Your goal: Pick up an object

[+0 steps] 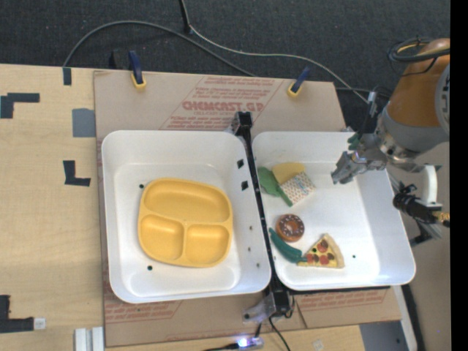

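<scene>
Two bins (pixel 117 196), fingers (pixel 344 172) over right bin, grip unclear, pizza slice (pixel 322 254) untouched

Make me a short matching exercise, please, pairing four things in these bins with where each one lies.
Things:
1. yellow divided plate
2. pizza slice
3. doughnut
4. tool

Places:
A. middle of the right bin, just above the green piece
B. over the right bin's upper right part
C. left bin
D. near front of the right bin

Pairs: 1-C, 2-D, 3-A, 4-B
</scene>
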Controlling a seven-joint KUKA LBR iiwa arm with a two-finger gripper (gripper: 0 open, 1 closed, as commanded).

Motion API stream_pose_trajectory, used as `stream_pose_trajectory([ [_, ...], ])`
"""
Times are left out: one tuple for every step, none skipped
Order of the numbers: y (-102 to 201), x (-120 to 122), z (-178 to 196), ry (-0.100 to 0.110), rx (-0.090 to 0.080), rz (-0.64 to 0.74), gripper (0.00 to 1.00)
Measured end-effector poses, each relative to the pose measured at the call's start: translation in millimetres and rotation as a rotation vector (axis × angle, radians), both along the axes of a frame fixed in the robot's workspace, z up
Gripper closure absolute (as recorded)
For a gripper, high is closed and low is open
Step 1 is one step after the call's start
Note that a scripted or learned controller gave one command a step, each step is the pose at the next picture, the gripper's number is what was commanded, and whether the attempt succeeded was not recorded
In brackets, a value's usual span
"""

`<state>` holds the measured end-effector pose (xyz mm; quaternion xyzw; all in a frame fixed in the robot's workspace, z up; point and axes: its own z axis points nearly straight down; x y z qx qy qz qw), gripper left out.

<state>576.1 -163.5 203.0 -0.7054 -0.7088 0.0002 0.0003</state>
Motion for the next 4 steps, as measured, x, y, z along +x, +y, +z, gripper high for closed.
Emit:
stream_pose_trajectory([
  [57,9,-7,0.001,0.001,0.002,1.00],
  [109,23,-5,0.000,0.001,0.002,1.00],
  [173,25,4,0.000,0.002,0.004,1.00],
  [226,24,-3,0.002,0.000,0.001,1.00],
])
